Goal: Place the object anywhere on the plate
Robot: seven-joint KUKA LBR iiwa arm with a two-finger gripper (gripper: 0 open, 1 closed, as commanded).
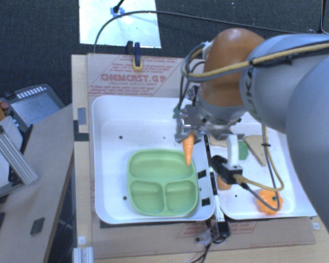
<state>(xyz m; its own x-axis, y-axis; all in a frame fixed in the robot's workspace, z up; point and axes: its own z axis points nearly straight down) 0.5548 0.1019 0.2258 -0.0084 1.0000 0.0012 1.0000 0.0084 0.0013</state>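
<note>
Clutter sits mostly in the right bin point(296, 204): an orange round piece point(270, 201) near its front, a green block point(243, 148) and a tan wedge-shaped piece point(256, 147) farther back, and another small orange item point(225, 183) close to the divider, partly hidden by a black clip and cables. A yellow cable loops over this bin toward the round piece. The left bin point(107, 163) holds the green plate point(162, 182), a three-compartment tray lying toward the near right corner, its large section on the far side and two smaller ones on the near side. Beyond the bins lies brown printed cardboard point(131, 75) with a yellow-and-blue clamp point(137, 56) on it, and a pale sheet point(118, 15) farther back on dark carpet. A grey device point(35, 106) rests on the bench at far left.

The arm's bulky grey body and orange band cover much of the right side. The gripper point(186, 131) hangs over the left bin's right part, fingers closed narrowly on the thick end of the carrot point(188, 148). The carrot hangs almost upright, long axis vertical in the view, its pointed tip aimed down and ending over the plate's far right rim. Whether the tip touches the plate cannot be told.
</note>
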